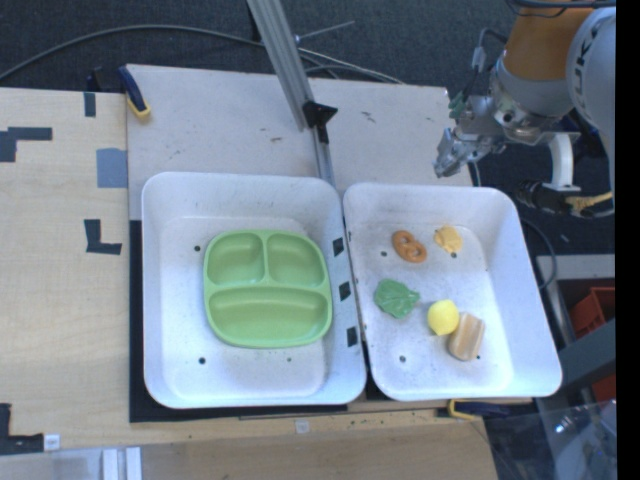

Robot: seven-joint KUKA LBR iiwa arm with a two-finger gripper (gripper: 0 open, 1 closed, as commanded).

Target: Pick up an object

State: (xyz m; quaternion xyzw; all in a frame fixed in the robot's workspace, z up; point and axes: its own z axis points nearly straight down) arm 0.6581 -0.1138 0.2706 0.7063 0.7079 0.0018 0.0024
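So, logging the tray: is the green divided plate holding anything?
Empty. All three compartments of the green plate show bare green.

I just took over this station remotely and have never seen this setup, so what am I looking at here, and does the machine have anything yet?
One camera looks down at a slant on a bench. The grey and orange robot arm reaches in from the right; its tool hangs above the far edge of the right bin, with nothing seen in it. That bin holds a pretzel, a small yellow-orange piece, a green leafy toy, a yellow ball and a tan block. The left bin holds a green divided plate.
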